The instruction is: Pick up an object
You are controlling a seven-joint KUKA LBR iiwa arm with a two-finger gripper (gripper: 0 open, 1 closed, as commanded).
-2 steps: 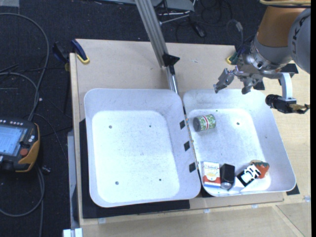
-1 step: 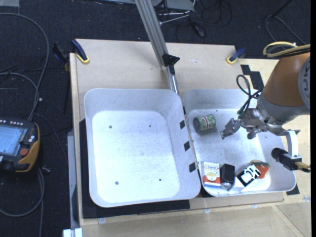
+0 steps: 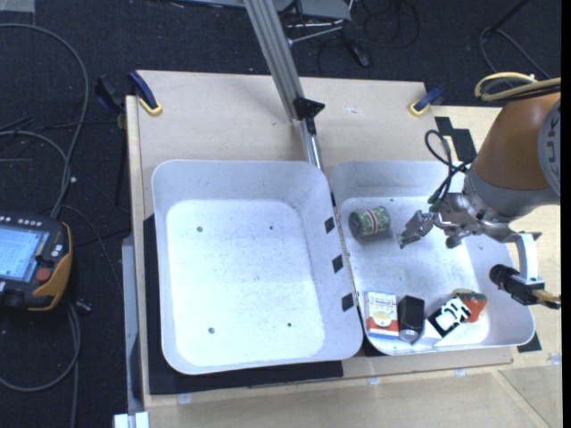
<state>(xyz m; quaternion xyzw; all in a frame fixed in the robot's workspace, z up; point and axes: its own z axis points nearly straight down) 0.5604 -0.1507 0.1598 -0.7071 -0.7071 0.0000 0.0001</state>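
the can (image 3: 369, 222), green-labelled and lying on its side, rests in the upper left part of the right bin (image 3: 500, 328), close to the divide between the two bins. the gripper (image 3: 415, 230) hovers just to the can's right, apart from it, its dark fingers (image 3: 410, 233) pointing toward the can; i cannot tell whether they are spread or closed, and nothing shows between them. the arm (image 3: 522, 163), orange band above a grey wrist, reaches in from the right. along the right bin's near edge lie a small red-and-white box (image 3: 382, 314), a black object (image 3: 411, 316) just beside it, and a black-and-white item with an orange end (image 3: 457, 310). the left bin (image 3: 178, 266) sits alongside on the wooden bench (image 3: 223, 123). a handheld controller (image 3: 31, 261) lies on the dark floor at far left.
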